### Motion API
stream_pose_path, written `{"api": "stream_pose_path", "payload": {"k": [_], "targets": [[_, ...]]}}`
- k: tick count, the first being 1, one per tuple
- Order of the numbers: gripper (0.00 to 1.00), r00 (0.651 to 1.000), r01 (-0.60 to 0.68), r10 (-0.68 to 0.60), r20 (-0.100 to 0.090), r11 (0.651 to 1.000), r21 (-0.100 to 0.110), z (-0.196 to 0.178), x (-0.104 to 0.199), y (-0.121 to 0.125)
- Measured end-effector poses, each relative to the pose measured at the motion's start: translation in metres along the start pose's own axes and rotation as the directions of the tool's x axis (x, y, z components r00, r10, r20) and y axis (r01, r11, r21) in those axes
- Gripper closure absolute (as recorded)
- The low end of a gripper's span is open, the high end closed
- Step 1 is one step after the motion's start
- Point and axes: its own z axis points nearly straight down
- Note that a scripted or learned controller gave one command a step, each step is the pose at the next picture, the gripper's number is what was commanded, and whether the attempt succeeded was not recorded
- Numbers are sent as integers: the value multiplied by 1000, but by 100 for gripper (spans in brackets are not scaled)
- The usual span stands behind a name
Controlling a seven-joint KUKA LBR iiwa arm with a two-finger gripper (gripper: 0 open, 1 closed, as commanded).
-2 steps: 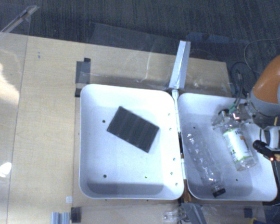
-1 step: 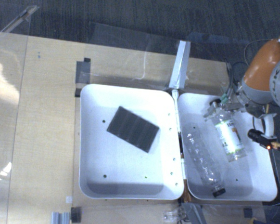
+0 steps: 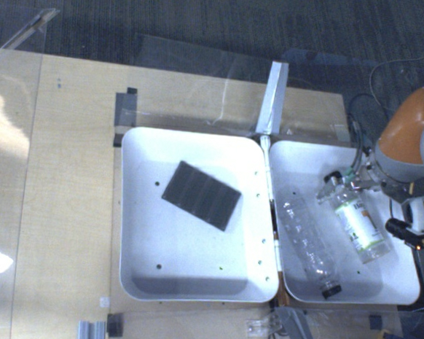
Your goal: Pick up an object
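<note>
The arm reaches in over the right bin [image 3: 396,289], and its hand [image 3: 348,185] sits low at the upper end of a small clear bottle with a green-and-white label [image 3: 359,226]. Whether the hand is spread or pressed together cannot be told — the metal parts at the wrist blur into the bottle's neck, and nothing shows plainly between them, so it would be wrong to call this a hold.

The step in hand looks like the approach or closing on the bottle. To do it well, the hand should come down square across the bottle's short axis, near the labelled middle of the body rather than the tapering neck, since a round, slick plastic body will likely roll or squirt out if pinched off-centre. The bottle lies on its side, slanting away from the hand toward the bin's lower right, so the grip line should turn to match that slant. A slow close and a straight lift would lessen the risk of it slipping.

Just left of the labelled bottle lies a second, crumpled clear plastic bottle [image 3: 307,242] with a dark cap — close enough that a wide approach could nudge it. The left bin [image 3: 131,217] holds a dark flat rectangular pad [image 3: 201,195], well apart from the hand. Both bins rest on a pale wooden surface [image 3: 55,211].
</note>
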Motion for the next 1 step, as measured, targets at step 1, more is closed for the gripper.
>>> {"api": "stream_pose_path", "payload": {"k": [1], "targets": [[0, 984, -180, 180, -2, 984, 5, -3, 0, -17]]}}
